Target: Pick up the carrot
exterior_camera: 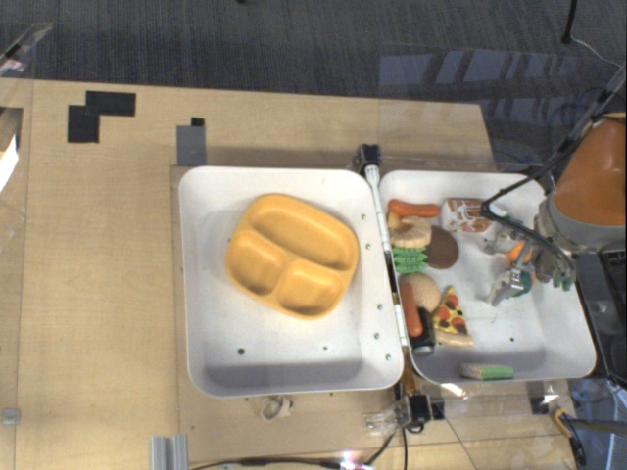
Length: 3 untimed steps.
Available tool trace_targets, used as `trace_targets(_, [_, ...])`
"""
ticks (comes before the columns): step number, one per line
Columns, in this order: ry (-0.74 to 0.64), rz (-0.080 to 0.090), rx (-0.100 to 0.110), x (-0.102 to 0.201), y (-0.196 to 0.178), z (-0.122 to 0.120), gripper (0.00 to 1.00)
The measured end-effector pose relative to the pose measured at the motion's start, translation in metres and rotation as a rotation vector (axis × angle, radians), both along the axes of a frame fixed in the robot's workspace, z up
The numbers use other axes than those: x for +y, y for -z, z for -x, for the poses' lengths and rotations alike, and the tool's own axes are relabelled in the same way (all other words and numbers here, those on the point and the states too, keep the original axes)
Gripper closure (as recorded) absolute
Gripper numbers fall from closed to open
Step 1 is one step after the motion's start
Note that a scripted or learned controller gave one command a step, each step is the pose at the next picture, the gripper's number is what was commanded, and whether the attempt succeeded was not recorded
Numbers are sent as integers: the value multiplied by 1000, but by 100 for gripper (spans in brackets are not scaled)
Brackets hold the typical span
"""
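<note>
**Gripper poised in the right bin, carrot not yet reached**

The step in hand looks like the approach. The carrot (414, 208), an orange stick, lies at the far left corner of the right bin (558, 355), beside the divider and just behind a cluster of toy foods (423, 262). The gripper (513, 284) hangs over the right side of that bin, well apart from the carrot. Nothing appears between its fingers; how far they are spread I cannot tell at this slant. Next it must travel left and back across the bin.

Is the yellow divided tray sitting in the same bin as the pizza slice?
No: the yellow divided tray lies in the left bin, while the pizza slice lies in the right bin.
</note>
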<state>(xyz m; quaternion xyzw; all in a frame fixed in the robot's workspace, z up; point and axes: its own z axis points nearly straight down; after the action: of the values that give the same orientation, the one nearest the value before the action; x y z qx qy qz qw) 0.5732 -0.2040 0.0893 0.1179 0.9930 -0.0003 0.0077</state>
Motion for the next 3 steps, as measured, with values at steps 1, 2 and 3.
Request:
trace_targets(1, [0,0,0,0,0,0,0])
trace_targets(2, [0,0,0,0,0,0,0])
trace_targets(3, [0,0,0,0,0,0,0])
